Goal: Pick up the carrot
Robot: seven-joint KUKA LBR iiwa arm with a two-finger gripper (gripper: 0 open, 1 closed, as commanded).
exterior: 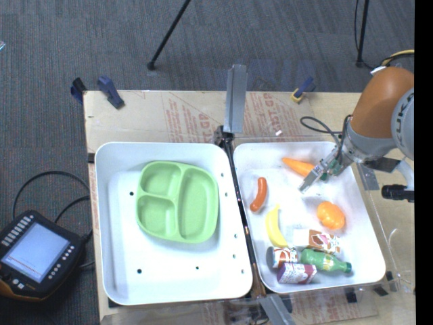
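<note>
Under both white bins (108, 181): cardboard-topped bench (162, 117), grey carpet (67, 32).

Gripper (310, 180) hangs low in the right bin (362, 212), just beside the carrot (296, 165); green tray (178, 202) in left bin (115, 181)

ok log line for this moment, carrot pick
task: pick carrot | gripper: over right bin, beside carrot | carrot: lying on bin floor, not lifted | status: grasp not yet shown
</note>
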